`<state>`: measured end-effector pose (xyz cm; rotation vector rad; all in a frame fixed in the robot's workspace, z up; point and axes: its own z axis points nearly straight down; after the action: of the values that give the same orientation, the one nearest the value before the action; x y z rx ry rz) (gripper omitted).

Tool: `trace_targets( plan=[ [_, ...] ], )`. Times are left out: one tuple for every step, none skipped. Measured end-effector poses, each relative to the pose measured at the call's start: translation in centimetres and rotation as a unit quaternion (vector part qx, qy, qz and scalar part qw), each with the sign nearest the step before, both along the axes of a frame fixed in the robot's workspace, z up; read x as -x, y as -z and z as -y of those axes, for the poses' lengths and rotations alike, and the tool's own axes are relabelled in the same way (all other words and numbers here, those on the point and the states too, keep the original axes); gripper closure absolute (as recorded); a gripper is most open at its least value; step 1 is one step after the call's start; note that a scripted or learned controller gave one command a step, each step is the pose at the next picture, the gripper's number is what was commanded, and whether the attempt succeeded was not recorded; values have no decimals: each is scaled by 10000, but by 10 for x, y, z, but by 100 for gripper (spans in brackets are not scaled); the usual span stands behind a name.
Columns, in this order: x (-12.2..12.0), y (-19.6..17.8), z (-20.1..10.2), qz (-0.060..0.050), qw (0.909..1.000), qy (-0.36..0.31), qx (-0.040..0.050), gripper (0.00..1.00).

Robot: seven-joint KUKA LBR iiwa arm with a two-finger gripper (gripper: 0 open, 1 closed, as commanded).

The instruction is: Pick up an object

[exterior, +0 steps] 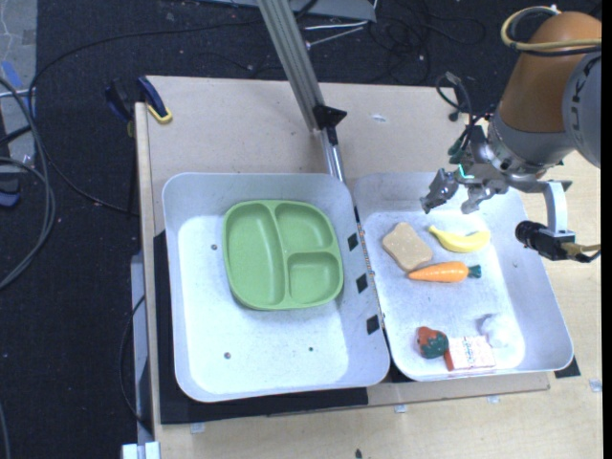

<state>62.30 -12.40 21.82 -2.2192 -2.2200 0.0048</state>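
Observation:
My gripper point(455, 198) hangs open over the far part of the right bin point(545, 304), with nothing between its fingers. Just below it lies a yellow banana point(459, 240). A slice of toast point(406, 246) rests to the banana's left, and an orange carrot point(440, 273) lies in front of both. Near the bin's front edge sit a red and green strawberry-like toy point(431, 341) and a small red and white carton point(469, 354).
The left bin point(191, 304) holds a green divided plate point(283, 253). A grey metal pole point(292, 46) slants in from the top to the gap between the bins. Cables run over the dark floor around the bench.

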Motion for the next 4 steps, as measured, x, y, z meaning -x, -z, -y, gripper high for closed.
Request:
trace_targets(
  plan=[
    [-1, -2, 0, 20, 10000, -3, 2, 0],
    [6, 56, 7, -5, 10000, 11, -1, 0],
    [6, 100, 4, 0, 10000, 5, -2, 0],
    [4, 124, 4, 37, 10000, 8, -1, 0]
  ],
)
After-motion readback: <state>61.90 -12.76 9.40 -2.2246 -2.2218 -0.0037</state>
